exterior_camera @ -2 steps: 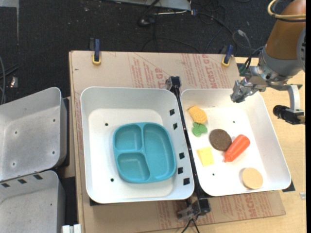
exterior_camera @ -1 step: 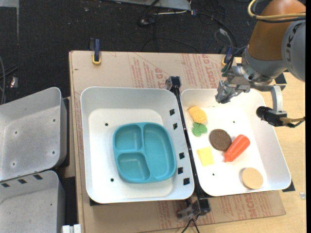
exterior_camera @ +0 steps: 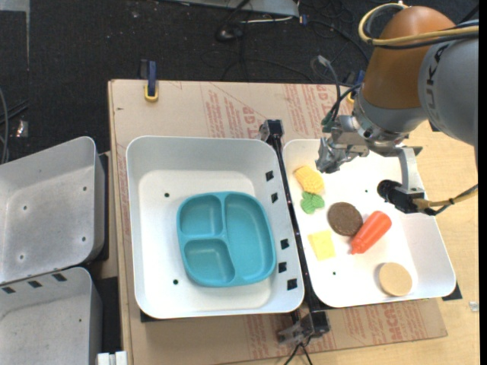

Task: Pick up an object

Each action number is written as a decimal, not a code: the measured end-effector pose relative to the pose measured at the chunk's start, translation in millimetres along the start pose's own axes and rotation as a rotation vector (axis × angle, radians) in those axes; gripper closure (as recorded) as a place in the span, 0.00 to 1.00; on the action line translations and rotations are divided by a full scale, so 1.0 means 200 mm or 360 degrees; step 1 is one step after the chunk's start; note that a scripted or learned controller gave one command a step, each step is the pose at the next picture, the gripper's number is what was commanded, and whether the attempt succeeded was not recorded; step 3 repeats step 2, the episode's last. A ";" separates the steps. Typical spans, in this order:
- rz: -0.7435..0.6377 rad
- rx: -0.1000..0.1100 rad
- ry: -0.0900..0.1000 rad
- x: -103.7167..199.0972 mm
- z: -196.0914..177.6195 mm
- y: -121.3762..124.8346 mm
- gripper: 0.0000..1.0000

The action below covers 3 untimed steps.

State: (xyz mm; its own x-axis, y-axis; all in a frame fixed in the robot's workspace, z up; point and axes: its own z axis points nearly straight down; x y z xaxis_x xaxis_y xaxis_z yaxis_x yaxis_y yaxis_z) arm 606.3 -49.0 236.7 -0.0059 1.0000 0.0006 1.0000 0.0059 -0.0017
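Fingers (exterior_camera: pixel 329 162) hang just above the yellow corn (exterior_camera: pixel 308 178) at ten o'clock in the right bin (exterior_camera: pixel 434 257) — spread or pressed together, I cannot tell; a descent might nudge the green piece (exterior_camera: pixel 311 201) touching it — spoiling the grip.

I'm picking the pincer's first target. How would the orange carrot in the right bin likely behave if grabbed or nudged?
The carrot looks like smooth moulded plastic, so probably stiff, light and a bit slippery. Its rounded, tapered body may roll or pivot when nudged. It lies against the brown disc, which could shift too.
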 end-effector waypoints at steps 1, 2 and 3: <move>-0.0002 -0.0001 0.0001 0.27 0.03 0.01 1.00; 0.0001 0.0000 0.0000 0.49 0.07 -0.04 1.00; 0.0001 0.0000 0.0000 0.49 0.07 -0.04 1.00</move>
